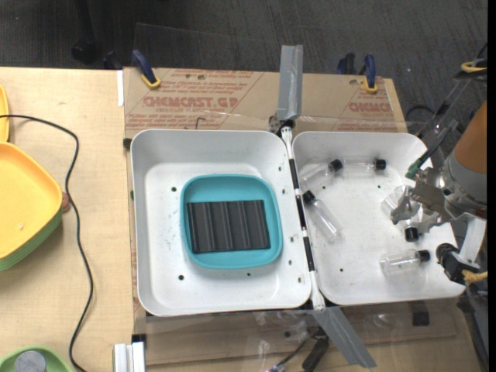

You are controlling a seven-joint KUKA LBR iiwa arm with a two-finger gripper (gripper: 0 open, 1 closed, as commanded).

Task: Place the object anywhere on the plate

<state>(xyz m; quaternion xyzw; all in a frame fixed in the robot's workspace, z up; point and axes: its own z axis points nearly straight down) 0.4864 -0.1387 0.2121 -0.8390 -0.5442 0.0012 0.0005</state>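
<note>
Your gripper [408, 208] sits low over the right bin [349, 281], near its right wall, among clear vials; whether it is spread or pinching one you cannot tell. A vial [403, 262] lies just below it toward the front-right corner, others near the back wall and left edge. The teal plate [267, 188] in the left bin's [155, 277] middle carries no vial, so picking and placing both remain. Cardboard [194, 99] behind reads "CHEMCAST GP".
</note>
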